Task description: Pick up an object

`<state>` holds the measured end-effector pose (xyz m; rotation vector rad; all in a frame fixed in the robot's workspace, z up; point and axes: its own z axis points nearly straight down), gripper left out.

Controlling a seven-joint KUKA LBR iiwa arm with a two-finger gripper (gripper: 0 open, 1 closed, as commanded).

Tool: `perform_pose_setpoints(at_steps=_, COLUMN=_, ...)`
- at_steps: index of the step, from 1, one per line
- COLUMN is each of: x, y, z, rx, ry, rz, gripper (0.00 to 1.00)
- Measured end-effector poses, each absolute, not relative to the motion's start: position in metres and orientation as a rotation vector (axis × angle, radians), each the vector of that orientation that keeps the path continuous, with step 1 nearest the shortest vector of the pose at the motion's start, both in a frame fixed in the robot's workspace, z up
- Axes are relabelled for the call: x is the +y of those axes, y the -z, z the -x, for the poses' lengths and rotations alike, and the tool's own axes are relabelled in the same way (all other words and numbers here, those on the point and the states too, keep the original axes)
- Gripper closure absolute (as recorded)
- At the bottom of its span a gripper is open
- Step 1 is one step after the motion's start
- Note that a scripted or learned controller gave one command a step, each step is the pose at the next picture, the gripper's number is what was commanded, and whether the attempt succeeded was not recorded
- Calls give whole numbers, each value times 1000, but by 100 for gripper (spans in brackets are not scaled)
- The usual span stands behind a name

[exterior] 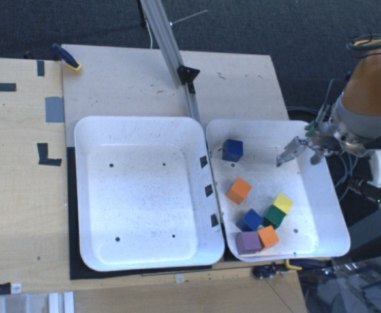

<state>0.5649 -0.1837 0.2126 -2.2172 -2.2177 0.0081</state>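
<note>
The right bin (331, 230) holds several coloured cubes. A blue cube (232, 150) lies near its far left. An orange cube (239, 190) sits mid-left. Near the front cluster a yellow cube (282, 203), a green cube (274, 216), a second blue cube (250, 220), a second orange cube (267, 237) and a purple cube (248, 242). My gripper (303, 154) hangs over the bin's far right part, open, with nothing between its fingers. It is well right of the blue cube and beyond the yellow one.
The left bin (81, 175) stands beside the right one, their rims touching. A slanted metal rail (166, 34) runs down to the bins' far junction. A blue and yellow tool (66, 57) lies at the bench's far left.
</note>
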Motion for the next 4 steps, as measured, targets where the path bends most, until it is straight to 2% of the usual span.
perform_pose_setpoints(at_steps=2, x=-174, y=-96, z=-559, rx=-2219, ry=-8, rz=2216, gripper=0)
perform_pose_setpoints(at_steps=3, x=-174, y=-109, z=-560, rx=-2222, ry=-3, rz=2217, gripper=100)
perform_pose_setpoints(at_steps=4, x=-174, y=-173, z=-564, rx=-2227, ry=4, rz=2223, gripper=100)
